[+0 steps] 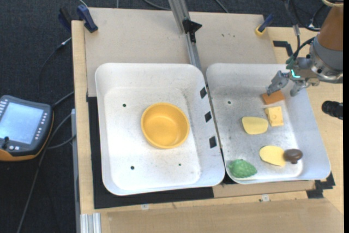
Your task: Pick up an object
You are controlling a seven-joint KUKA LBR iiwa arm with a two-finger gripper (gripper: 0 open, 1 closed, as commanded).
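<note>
My gripper (287, 84) hangs over the back of the right bin (234, 76), open, its two fingers spread apart with nothing between them. Just below and in front of the left finger lies a small orange-brown block (272, 97). A yellow cheese-like block (275, 115) sits right in front of that, and a pale yellow oval piece (254, 125) lies to its left. Near the bin's front edge are another yellow piece (271, 155), a small brown object (293, 156) touching it, and a green leafy lump (241, 168).
A yellow bowl (164, 125) stands in the middle of the left bin (114, 84). A metal post (180, 3) rises behind the seam between the bins. A handheld pendant (22, 125) lies off the bench at left, with cables on the floor.
</note>
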